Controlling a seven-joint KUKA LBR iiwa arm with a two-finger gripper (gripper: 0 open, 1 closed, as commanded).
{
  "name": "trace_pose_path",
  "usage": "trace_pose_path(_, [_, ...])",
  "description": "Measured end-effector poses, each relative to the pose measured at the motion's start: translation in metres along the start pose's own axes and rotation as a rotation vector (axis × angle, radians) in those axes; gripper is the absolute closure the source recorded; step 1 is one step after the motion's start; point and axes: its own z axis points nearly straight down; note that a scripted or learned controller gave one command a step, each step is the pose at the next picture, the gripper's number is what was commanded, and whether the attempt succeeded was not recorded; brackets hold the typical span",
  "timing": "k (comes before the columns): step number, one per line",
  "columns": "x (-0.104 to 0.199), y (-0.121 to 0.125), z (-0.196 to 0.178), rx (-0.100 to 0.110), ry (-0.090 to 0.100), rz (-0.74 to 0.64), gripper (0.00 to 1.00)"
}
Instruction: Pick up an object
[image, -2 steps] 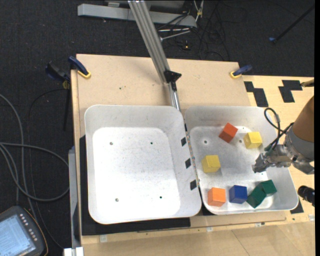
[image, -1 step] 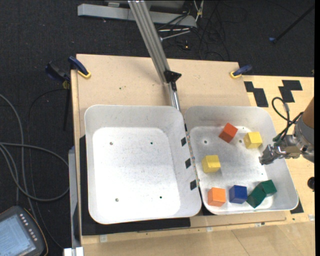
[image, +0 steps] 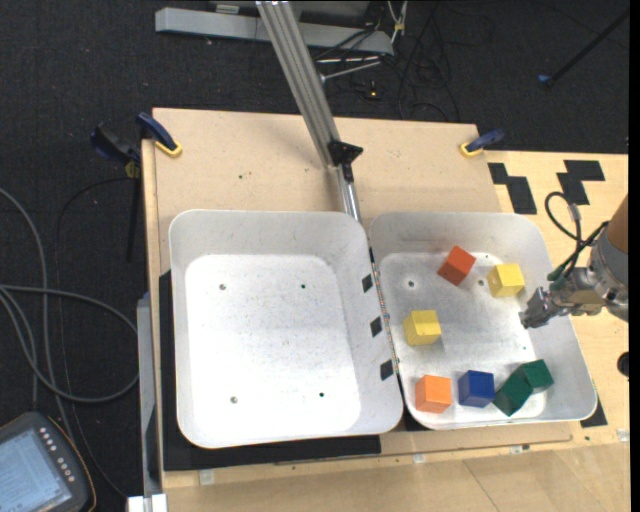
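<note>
in the camera view the gripper (image: 533, 312) is at the right side of the right bin (image: 566, 352), low over the floor, and nothing is seen between its fingers; i cannot tell how wide they stand. the blocks all lie in this bin: an orange-red block (image: 457, 265), a yellow block (image: 507, 279) near the gripper, a second yellow block (image: 423, 327), an orange block (image: 433, 393), a blue block (image: 477, 388) and a green block (image: 524, 385). the left bin (image: 190, 330) is beside it.

my judgement of the risk: the gripper seems to be between blocks (not above one), so it may close on air. the blue and green blocks are touching, so a grasp there could push one away.
</note>
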Motion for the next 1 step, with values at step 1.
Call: trace_pose_path(1, [0.0551, 0.0101, -0.0127, -0.001, 0.002, -0.007, 1.00])
